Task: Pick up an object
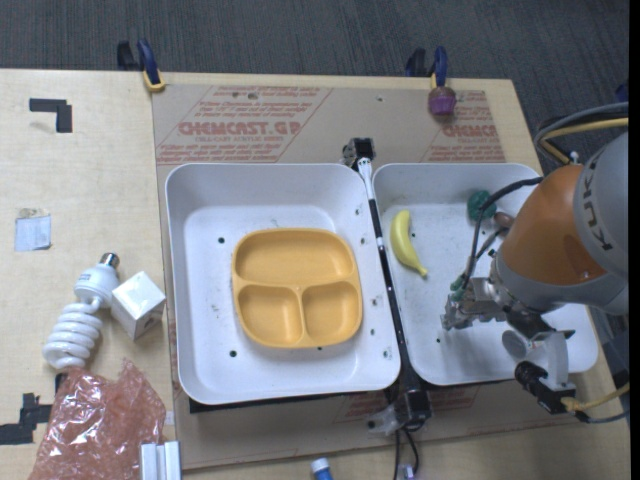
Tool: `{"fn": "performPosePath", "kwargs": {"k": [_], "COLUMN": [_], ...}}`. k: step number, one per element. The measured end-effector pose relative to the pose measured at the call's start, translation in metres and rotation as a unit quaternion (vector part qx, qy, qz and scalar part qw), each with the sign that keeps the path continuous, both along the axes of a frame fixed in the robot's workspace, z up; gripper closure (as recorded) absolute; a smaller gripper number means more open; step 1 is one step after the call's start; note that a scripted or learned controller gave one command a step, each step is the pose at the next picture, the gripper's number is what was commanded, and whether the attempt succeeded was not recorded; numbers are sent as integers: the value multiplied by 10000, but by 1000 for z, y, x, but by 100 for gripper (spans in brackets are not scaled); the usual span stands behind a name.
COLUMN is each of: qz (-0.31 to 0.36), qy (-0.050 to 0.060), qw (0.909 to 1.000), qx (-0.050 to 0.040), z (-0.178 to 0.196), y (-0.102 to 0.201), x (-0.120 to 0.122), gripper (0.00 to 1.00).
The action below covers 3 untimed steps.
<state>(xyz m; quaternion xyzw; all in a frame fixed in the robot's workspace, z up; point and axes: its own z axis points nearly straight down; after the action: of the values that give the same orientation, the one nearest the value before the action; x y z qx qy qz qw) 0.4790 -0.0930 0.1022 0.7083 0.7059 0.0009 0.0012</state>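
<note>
A yellow divided plate (297,287) lay in the middle of the left bin (200,208). In the right bin (440,193), a banana (404,241) lay near the left wall, closer to the far edge, with nothing touching it. A green thing (479,205) sat near the far edge of the same bin. The arm (560,238) reached over the right bin, and its gripper (462,311) was low above the bin floor, near the front edge, well apart from the banana. Whether the gripper was open or closed could not be told.
</note>
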Motion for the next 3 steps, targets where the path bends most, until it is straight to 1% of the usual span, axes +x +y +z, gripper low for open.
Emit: {"fn": "performPosePath", "kwargs": {"k": [1, 2, 3], "qz": [30, 21, 30], "qy": [3, 21, 12], "qw": [10000, 10000, 10000], "qx": [-3, -1, -4], "z": [117, 109, 90], "y": [50, 36, 32], "x": [18, 16, 85], "gripper": [100, 100, 100]}}
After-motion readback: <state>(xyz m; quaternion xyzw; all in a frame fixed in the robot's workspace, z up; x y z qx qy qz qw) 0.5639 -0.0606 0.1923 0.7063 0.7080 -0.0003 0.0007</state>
